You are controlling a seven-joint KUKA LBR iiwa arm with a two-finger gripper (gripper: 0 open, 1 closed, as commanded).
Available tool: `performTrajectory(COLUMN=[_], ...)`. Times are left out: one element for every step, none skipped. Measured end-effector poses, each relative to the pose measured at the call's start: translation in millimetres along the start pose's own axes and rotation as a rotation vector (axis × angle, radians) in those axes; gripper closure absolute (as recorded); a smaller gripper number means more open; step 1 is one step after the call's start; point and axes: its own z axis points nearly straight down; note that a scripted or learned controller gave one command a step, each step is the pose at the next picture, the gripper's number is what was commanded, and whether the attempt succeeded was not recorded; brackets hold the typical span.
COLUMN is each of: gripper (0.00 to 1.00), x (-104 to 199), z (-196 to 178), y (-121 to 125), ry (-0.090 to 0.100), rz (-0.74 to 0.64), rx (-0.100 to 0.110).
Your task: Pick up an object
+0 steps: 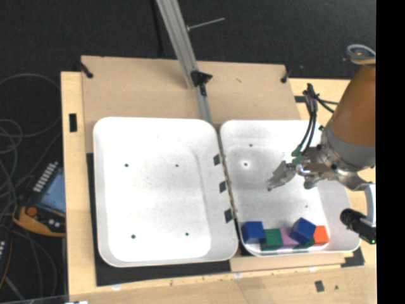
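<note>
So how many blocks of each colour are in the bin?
Blue blocks: 2
Green block: 1
Purple block: 1
Orange block: 1
Total: 5, all along the near wall of the right bin.

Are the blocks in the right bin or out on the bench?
In. The blocks, blue, green, purple and orange, sit in a row against the near wall of the right bin, inside its rim.

You're looking at the arm (354, 116): broad orange band on top, grey collar under it. Black cables (310, 125) loop down its left side to the wrist. The wrist block is metallic grey, and the gripper (277, 179) on it is the same dull grey.
</note>
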Motion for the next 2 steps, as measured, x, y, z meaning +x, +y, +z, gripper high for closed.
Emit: performTrajectory(gripper=[0.00,0.00], x=[0.3,30.8], z=[0.0,8.3], y=[0.0,0.1], ry=[0.000,0.001], rz=[0.000,-0.004], rx=[0.000,0.002])
